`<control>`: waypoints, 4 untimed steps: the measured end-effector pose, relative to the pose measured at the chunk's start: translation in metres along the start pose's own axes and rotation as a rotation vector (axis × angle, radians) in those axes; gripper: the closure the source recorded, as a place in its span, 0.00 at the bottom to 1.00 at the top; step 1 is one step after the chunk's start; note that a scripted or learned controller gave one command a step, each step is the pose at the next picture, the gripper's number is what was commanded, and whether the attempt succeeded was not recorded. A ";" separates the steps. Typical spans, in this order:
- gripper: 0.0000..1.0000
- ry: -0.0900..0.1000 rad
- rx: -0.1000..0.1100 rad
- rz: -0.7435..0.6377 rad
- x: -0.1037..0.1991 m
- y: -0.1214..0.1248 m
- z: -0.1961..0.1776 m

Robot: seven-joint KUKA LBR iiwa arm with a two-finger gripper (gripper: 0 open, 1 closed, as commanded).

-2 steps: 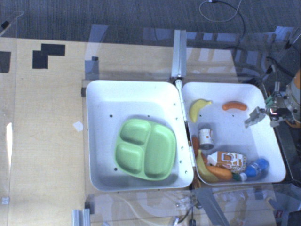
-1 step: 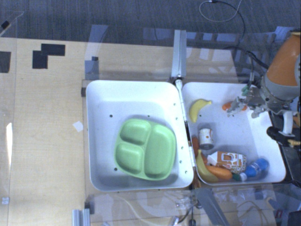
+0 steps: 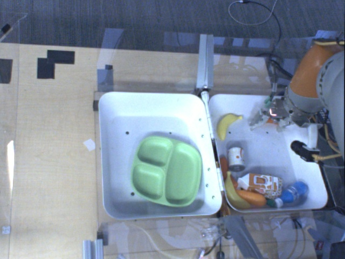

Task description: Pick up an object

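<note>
Camera view is looking down at a slant on a wooden surface (image 3: 48, 161) carrying two shallow white bins side by side. Left bin (image 3: 113, 117) is holding a green divided tray (image 3: 167, 170), three compartments, lying flat toward the bin's near side.

Right bin (image 3: 318, 196) is holding the loose objects. A yellow banana-shaped piece (image 3: 227, 124) is lying near the far left corner. A small can (image 3: 235, 157) with a white and red label is sitting just beyond the middle, toward the left wall. Along the near wall, a second yellow banana (image 3: 232, 190) is curving by the left corner, with an orange carrot-like piece (image 3: 251, 197) lying against it. A white and orange carton (image 3: 262, 183) is lying on its side, touching the carrot piece. A clear bottle with a blue label (image 3: 291, 193) is lying beside the carton, toward the near right corner.

Arm is reaching in from the right, orange band (image 3: 311, 66) showing above the grey wrist. End effector (image 3: 271, 114) is sitting over the far part of the right bin, right of the yellow banana-shaped piece and apart from it. Nothing is showing between the fingers; whether they are spread or pressed together, cannot tell. A black cable (image 3: 253, 11) is looping on the dark floor beyond the surface.
</note>
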State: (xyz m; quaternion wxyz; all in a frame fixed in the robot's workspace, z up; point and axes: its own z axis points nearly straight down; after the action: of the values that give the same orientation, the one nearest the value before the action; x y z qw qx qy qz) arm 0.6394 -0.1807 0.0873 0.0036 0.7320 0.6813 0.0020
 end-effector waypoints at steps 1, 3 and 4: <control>1.00 -0.001 -0.009 -0.008 0.002 0.003 -0.014; 1.00 0.000 0.007 0.484 -0.023 -0.066 -0.134; 1.00 -0.001 0.003 0.628 -0.013 -0.043 -0.150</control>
State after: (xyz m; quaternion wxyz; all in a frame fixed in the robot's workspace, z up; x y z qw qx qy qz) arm 0.5946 -0.1907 0.2370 0.0018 0.9066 0.4220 0.0017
